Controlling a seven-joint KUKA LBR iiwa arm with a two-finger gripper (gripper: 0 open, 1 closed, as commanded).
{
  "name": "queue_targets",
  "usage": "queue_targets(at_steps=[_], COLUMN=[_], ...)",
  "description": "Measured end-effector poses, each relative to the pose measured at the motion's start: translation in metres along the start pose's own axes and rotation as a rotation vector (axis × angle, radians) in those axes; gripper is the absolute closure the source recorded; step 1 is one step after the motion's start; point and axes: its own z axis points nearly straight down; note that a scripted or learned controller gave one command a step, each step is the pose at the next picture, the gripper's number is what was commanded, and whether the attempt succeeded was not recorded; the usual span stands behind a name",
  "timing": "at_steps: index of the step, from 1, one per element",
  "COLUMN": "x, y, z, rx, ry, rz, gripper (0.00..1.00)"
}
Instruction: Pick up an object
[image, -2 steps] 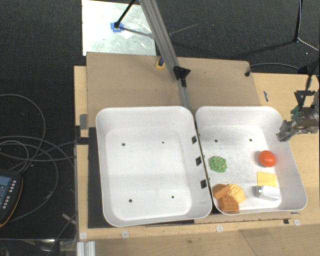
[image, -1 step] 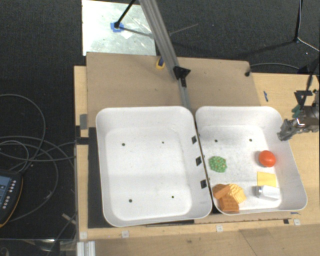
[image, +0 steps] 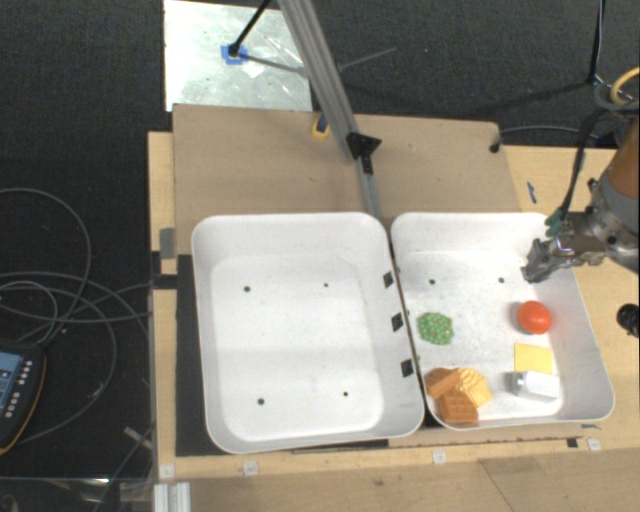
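The gripper (image: 540, 262) sits low over the far right edge of the right bin (image: 470, 232), and from this slanted view I cannot tell whether its jaws are wide or narrow; nothing is visible between them. Just below the jaws, nearest of all the objects, lies a small red-orange ball (image: 534, 317), probably a toy tomato, apart from everything else on the bin floor. It looks light, smooth and rounded, so it will likely roll or squirt sideways unless the jaws close squarely across its widest part. Further below the jaws a flat yellow block (image: 533, 357) rests just beside a small grey-white piece (image: 529, 384); both seem stiff and light, but low, so they would need to be pinched along their side edges with the tips nearly touching the floor. Down and well to the left of the jaws is a green knobbly lump (image: 435, 327), apparently soft, and beyond it, in the near left corner, an orange-brown cluster (image: 459, 392) of what look like toy bread pieces, crowded against the wall and awkward to reach. The left bin (image: 290, 232) lies well to the left.
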Motion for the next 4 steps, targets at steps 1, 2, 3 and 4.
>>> queue_targets(at_steps=[1, 2, 3, 4], x=[0.051, 0.101, 0.157, 0.211], y=[-0.006, -0.012, 0.000, -0.005], z=[0.003, 0.009, 0.026, 0.047], rx=[0.001, 0.002, 0.003, 0.005], ry=[0.000, 0.000, 0.001, 0.001], rz=[0.000, 0.000, 0.000, 0.000], gripper=[1.00, 1.00, 1.00, 1.00])
